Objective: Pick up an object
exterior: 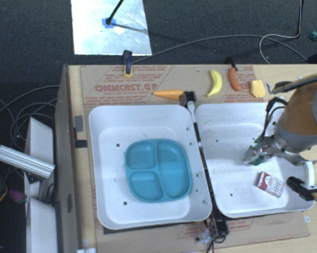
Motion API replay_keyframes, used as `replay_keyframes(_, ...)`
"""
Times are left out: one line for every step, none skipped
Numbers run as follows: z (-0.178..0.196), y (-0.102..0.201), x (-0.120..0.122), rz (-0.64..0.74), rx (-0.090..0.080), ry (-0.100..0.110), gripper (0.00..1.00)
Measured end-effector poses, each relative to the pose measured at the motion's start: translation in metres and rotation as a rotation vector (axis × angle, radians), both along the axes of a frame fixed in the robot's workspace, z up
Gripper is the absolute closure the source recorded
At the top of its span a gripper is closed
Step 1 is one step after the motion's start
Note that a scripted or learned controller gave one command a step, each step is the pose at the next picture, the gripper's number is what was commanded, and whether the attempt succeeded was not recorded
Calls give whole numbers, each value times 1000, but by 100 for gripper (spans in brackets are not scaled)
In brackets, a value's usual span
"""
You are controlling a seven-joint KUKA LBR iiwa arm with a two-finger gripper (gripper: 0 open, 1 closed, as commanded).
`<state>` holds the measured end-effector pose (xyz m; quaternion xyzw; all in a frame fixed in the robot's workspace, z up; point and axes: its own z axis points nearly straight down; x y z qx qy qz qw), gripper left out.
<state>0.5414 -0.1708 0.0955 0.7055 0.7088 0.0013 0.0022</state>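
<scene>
The small red-and-white box lies on the floor of the right bin, near its front right corner, long axis slanting. The gripper hangs just beyond it, up and to the left. The box is apart from the gripper, so reaching it likely means shifting toward the front right.

Take the blue divided plate as your landmark: it lies flat in the left white bin. Above it, on the cardboard sheet beyond the bins, you'll see an orange carrot. Further right of the carrot sit a yellow banana, an orange-red sausage-shaped piece and a small yellow block, each apart from the next. Far above the plate, a shiny silver sheet lies on the dark floor.
</scene>
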Motion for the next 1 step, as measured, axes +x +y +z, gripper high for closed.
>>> replay_keyframes(89,98,-40,0,2,2,100)
